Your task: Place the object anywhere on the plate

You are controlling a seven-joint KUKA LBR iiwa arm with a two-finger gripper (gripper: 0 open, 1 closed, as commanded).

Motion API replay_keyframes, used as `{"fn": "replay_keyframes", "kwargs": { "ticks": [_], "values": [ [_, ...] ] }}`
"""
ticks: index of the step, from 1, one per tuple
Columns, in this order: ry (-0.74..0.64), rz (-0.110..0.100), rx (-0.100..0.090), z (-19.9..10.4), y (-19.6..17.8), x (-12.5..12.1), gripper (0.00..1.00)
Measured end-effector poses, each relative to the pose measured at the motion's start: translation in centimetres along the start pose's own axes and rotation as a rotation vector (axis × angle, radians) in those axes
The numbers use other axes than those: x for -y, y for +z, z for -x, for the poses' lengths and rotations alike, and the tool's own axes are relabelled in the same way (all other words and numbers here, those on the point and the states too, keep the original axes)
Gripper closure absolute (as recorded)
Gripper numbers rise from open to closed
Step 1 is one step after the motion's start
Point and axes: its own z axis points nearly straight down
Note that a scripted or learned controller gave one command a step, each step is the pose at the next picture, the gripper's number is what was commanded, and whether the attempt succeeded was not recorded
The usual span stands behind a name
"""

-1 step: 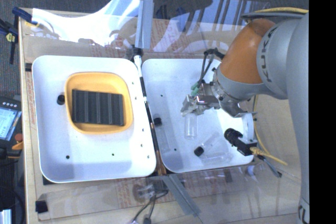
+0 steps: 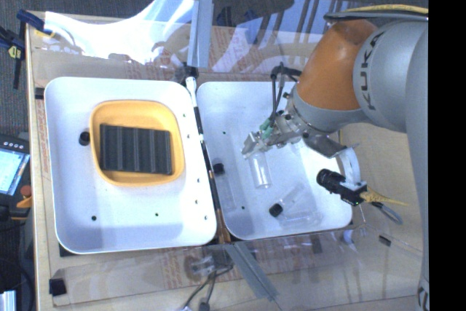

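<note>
A yellow plate (image 2: 134, 113) lies in the left bin (image 2: 65, 215), and a dark ridged rectangular piece (image 2: 137, 149) rests on its middle. My gripper (image 2: 256, 144) hangs low over the middle of the right bin (image 2: 226, 113), well to the right of the plate. Just below the gripper tip, a small clear tube-like object (image 2: 260, 173) lies on the bin floor. It looks close to the tip, but whether they touch is unclear. A second clear object (image 2: 298, 205) and a small black piece (image 2: 275, 210) lie nearer the bin's front edge.
The raised divider (image 2: 204, 156) between the bins lies between gripper and plate. A small black knob (image 2: 84, 137) sits on the left bin floor beside the plate. The arm's orange band (image 2: 335, 69) looms over the right bin's far right. Cables and tools lie on the bench at right.
</note>
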Motion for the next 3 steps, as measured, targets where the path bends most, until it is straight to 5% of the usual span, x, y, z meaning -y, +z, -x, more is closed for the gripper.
{"fn": "replay_keyframes", "kwargs": {
  "ticks": [2, 3],
  "values": [
    [-0.428, 0.001, 0.001, -4.0, 0.9, -5.2, 1.0],
    [-0.428, 0.002, 0.002, -4.0, 0.9, -5.2, 0.0]
  ]
}}
